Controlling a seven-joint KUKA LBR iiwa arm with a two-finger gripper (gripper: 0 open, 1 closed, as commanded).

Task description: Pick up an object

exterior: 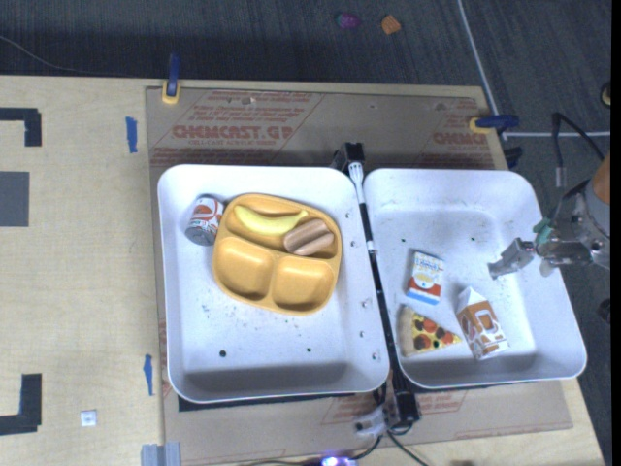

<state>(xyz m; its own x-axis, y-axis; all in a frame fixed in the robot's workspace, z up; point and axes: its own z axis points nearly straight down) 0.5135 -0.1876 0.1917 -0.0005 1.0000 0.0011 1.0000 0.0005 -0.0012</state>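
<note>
While poised over the right bin's [543, 357] far edge, gripper [514, 258] carrying nothing, finger spread impossible to tell. Small carton [425, 277], pizza slice [428, 333] and juice box [482, 327] lying untouched nearby; pick not yet made.

A light wood bench [78, 289] carries a brown board [320, 129] held by a yellow clamp [173, 89] and a blue clamp [493, 122]. Black tape marks [21, 127] sit at the left. Dark grey carpet [243, 17] lies beyond, crossed by a thin white cable [471, 32].
</note>
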